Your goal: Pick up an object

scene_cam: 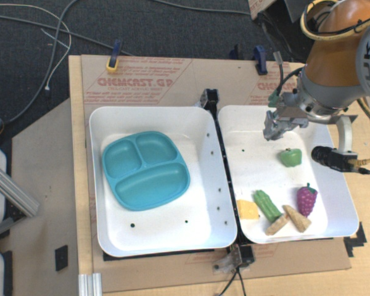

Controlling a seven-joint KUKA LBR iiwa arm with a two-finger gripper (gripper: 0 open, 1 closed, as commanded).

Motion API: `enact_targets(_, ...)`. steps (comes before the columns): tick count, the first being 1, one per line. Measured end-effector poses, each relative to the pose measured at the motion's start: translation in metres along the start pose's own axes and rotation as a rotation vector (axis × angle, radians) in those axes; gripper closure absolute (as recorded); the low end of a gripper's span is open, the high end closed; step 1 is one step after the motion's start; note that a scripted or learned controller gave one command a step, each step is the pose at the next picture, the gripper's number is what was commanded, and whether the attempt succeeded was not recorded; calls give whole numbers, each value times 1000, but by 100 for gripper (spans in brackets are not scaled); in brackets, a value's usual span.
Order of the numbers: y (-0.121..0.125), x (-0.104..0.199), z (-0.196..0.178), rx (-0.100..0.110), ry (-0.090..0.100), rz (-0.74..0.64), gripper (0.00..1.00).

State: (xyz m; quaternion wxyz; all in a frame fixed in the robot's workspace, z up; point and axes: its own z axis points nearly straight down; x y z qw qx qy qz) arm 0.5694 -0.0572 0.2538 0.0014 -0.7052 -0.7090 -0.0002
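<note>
Worktop: brown cardboard-faced board carrying two shallow white plastic bins side by side.

Left bin: holds a turquoise three-compartment plastic plate, centre-left of frame.

Right bin: holds the pickable items, clustered lower right.

Gripper: grey, hovering over the right bin's upper part, nothing visibly between its fingers; how far apart they stand, cannot tell.

Step, as judged: approach, before any grasp. The nearest candidate, a small green apple-shaped toy, lies just down-right of the gripper; the next move calls for shifting over it and descending.

Others: purple grape bunch, green cucumber-like piece, tan bread-like sticks, yellow wedge; packed close, crowding a grasp.
</note>
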Motion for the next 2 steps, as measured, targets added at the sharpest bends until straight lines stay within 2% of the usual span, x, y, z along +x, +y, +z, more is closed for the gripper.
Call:
enact_targets(1, 2, 62, 3, 1, 0, -1, 100)
enact_targets(2, 6, 118, 26, 3, 0, -1, 100)
